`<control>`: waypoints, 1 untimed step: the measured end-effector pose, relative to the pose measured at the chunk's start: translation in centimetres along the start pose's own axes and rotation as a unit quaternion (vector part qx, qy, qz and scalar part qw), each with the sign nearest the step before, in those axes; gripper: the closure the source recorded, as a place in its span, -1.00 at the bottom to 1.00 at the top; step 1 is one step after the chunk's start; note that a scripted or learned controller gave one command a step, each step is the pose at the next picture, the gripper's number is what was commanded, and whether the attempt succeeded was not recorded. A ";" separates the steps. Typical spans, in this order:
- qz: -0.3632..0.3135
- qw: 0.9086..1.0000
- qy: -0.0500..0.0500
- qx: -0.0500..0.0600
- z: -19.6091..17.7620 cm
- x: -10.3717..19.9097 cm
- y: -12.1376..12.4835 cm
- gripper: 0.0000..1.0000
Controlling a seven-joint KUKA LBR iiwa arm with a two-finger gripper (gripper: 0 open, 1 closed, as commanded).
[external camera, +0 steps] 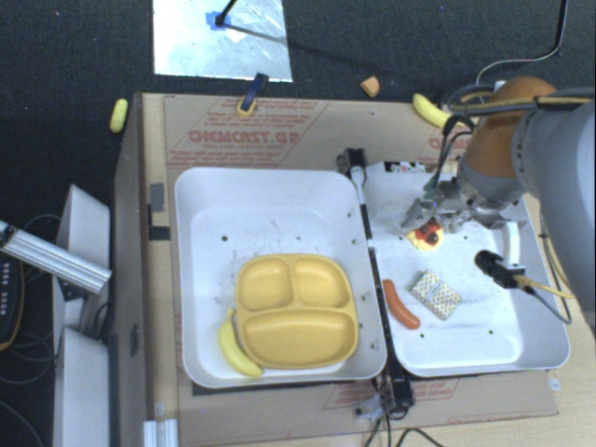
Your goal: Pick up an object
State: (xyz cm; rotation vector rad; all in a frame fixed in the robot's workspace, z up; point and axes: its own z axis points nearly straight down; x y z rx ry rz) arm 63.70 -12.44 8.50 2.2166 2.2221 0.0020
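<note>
Bench, two white bins: in the right bin (521, 343) the gripper (426, 223) sits low over a small yellow-red toy (427, 239), finger state unclear, nothing lifted yet.

My bench (233, 133), topped with printed brown cardboard, carries two shallow white bins side by side: the left bin (200, 250) and the right bin (484, 338). A yellow banana (429, 110) lies at its far edge.

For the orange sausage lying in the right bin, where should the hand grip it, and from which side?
Probably across the middle of the orange sausage, from straight above. It lies flat and slanted on the right bin floor, so the fingers should close across its narrow width. The patterned block sits close beside it.
</note>
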 end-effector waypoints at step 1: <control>-0.002 1.000 -0.001 -0.010 -2.0 0.0 0.6 1.00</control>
